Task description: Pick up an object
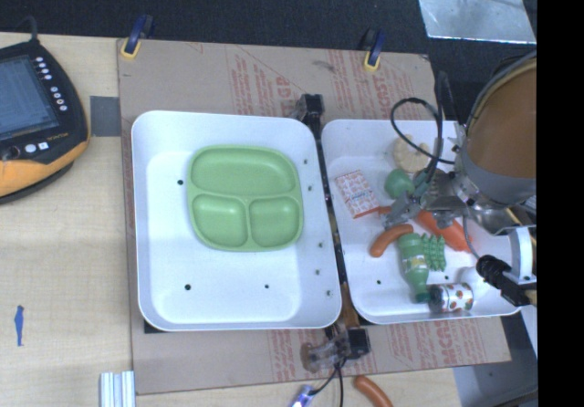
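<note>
Right-hand shallow white bin [365,305]: holds a loose cluster of small items. Taking the green plastic bottle [416,261] as landmark, lying on its side near the bin's middle:
- orange sausage-shaped toy [391,239], just left of the bottle's upper end, touching or nearly so;
- orange carrot-shaped piece [447,232], up and right of the bottle, partly under the arm;
- small round green ball [398,183], above the bottle;
- pale cream round item [408,154], farther above, near the bin's far wall;
- white card with red print [355,193], up and left of the bottle, flat on the bin floor;
- small patterned can-like item [452,297], just below and right of the bottle, at the near wall.

End effector [412,204]: low in this bin among the items, above the bottle and beside the green ball; whether it is wide, narrow or holding anything cannot be told, as the grey arm with orange band [502,136] and black cables crowd it.

Left-hand shallow white bin [164,296]: well left of the bottle, holds one light green three-compartment plastic tray [245,197], upright.

Bench [64,286]: both bins rest on a brown cardboard sheet [274,77]; a grey-and-orange control pendant [36,118] lies at far left.
</note>
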Robot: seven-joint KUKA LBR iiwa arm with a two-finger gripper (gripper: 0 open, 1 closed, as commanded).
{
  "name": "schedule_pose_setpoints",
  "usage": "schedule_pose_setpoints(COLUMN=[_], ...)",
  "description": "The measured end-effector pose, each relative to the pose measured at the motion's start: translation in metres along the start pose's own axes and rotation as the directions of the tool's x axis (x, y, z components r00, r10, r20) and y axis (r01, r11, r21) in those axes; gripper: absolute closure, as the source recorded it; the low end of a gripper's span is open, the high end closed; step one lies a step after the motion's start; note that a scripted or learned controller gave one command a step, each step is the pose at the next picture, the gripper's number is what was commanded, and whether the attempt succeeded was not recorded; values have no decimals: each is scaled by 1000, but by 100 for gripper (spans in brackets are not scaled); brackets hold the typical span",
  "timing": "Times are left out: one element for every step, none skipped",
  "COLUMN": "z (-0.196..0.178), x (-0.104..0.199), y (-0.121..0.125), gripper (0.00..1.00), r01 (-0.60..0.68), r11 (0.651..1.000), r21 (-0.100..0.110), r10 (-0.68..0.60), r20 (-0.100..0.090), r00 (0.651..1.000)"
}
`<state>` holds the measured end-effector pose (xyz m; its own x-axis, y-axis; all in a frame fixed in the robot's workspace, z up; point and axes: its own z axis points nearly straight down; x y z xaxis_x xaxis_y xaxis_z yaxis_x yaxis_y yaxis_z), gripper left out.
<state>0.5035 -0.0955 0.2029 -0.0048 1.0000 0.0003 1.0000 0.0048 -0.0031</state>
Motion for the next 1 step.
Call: schedule_pose_setpoints(z=[71], x=[-68], y=[37], gripper=[0], r01=[-1], r11=[1000], r21=[0], r10=[1], r20=[3], r00=[1000])
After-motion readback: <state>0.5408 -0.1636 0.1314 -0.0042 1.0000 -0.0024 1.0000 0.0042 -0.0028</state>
